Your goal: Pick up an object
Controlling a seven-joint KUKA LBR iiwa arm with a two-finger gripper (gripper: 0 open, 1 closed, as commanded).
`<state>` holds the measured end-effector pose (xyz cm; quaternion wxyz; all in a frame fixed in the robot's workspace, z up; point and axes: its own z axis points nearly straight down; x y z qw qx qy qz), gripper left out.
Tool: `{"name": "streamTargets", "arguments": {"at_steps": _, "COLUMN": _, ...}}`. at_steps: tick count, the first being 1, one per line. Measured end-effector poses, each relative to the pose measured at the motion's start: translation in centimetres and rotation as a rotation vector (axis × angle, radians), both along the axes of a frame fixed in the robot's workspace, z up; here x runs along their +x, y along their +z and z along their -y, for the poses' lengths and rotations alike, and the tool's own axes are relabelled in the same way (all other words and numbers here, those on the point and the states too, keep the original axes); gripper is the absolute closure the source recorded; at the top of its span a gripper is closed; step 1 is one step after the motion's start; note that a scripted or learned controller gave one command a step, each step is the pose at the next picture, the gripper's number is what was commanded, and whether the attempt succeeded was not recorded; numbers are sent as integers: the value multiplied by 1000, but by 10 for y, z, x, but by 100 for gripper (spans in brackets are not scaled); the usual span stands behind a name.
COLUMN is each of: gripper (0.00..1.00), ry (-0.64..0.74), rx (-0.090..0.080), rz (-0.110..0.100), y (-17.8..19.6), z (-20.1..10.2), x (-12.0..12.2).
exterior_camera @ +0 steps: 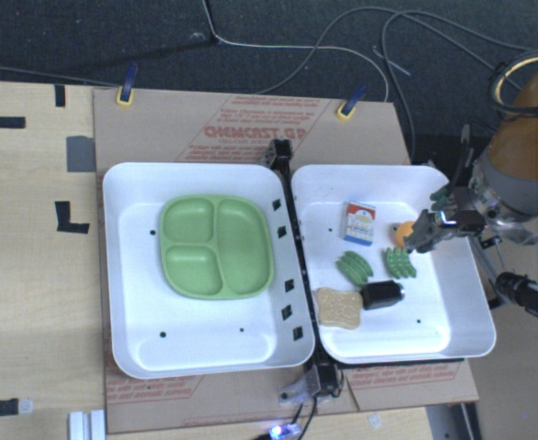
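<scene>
**Gripper poised at the right bin's upper right, small things lying to its lower left**

Nearest to us, at the bottom of the frame, runs the front rim of the two white bins, with a dark clamp and cable where they meet. Working upward through the right bin [433, 337], we first meet a tan, bread-like slice [338, 307] at lower centre, then a black block [381, 293] just to its right. Above those lie two green ridged pieces, one [354, 266] nearer the middle and one [399, 263] further right, each with its long axis running from upper left to lower right. A small white, blue and red box [360, 223] stands higher up, and a small orange thing [402, 232] sits to its right.

The gripper [422, 234] reaches in from the right edge, and we judge its dark tip to be just beside the orange thing, with the right-hand green piece just below and to its left. Whether its fingers are spread or closed, we cannot tell; nothing is visibly held.

The left bin [126, 246] bears one green divided plate [217, 247].

We count: two bins, one plate, two green pieces, one box, one orange thing, one black block, one tan slice.
</scene>
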<state>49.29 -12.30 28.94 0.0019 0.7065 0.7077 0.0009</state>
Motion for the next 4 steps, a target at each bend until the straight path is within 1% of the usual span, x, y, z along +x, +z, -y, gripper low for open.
{"name": "streamTargets", "arguments": {"at_steps": 1, "gripper": 100, "ry": 2, "rx": 1, "rz": -5, "y": -3, "z": -57, "x": 7}}
{"name": "streamTargets", "arguments": {"at_steps": 3, "gripper": 100, "ry": 4, "rx": 1, "rz": -6, "y": -14, "z": -163, "x": 28}}
{"name": "streamTargets", "arguments": {"at_steps": 4, "gripper": 100, "ry": 2, "rx": 0, "rz": -8, "y": -42, "z": -211, "x": 35}}
